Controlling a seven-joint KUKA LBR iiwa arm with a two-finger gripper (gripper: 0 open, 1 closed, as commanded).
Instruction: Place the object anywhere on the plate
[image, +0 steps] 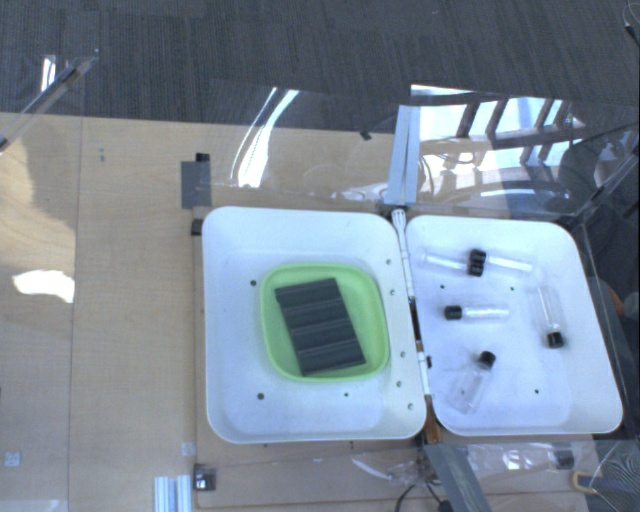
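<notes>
The left bin (230, 400) carries a green plate (272, 300) near its centre. A dark ribbed block (318, 327) lies on the plate, its long axis running from upper left to lower right.

The right bin (590, 400) holds four clear vials with black caps, well apart from one another: vial A (478, 263) at the top lying across, vial B (475, 312) at mid-bin lying across, vial C (550, 318) at the right lying up-down, and vial D (475, 378) at the bottom lying on a slant.

The state of the gripper cannot be told.

Judgement: if a vial is the object, the plate lies to its left, across the wall between the bins. Vial B and vial D lie nearest that wall.
</notes>
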